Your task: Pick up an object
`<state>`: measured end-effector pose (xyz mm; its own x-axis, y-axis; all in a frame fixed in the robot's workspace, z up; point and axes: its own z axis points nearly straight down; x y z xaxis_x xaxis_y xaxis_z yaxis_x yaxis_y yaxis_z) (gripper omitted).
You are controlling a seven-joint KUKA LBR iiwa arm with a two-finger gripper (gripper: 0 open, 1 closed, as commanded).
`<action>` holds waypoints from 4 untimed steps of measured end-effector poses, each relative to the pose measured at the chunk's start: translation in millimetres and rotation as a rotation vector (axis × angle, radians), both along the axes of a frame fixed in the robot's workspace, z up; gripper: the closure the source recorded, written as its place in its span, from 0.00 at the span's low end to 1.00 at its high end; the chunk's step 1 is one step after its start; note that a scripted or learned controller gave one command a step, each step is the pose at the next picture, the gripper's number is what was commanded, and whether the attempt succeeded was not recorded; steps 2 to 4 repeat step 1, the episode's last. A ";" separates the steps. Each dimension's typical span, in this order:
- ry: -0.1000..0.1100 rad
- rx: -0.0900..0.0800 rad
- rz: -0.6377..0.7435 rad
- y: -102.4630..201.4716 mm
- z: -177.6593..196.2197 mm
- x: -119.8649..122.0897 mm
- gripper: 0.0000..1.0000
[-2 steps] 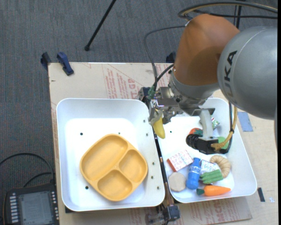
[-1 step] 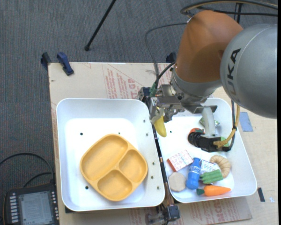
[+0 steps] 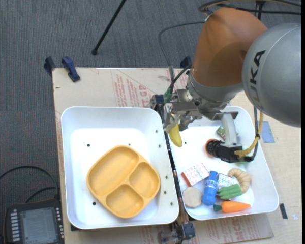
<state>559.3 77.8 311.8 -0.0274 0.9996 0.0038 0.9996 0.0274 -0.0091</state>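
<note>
Banana (image 3: 176, 136) gripped between claw (image 3: 174, 122) fingers, lifted over right bin's (image 3: 267, 184) left edge. Yellow divided plate (image 3: 123, 181) seen in left bin (image 3: 73, 136).

Right bin (image 3: 267, 187): toys (front) crowd the floor; left bin (image 3: 76, 131) open around the yellow tray (image 3: 123, 181)

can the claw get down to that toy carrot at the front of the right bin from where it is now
Probably yes. The carrot lies uncovered at the right bin's front edge, touching only the green vegetable behind it. The claw sits over the far corner by the banana.
</note>
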 end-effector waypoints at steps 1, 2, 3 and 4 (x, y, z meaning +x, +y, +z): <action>0.002 0.000 0.005 -0.3 9.3 0.3 1.00; 0.002 0.000 0.005 -0.3 9.3 0.3 1.00; 0.002 0.000 0.005 -0.3 9.3 0.3 1.00; 0.002 0.000 0.005 -0.3 9.3 0.3 1.00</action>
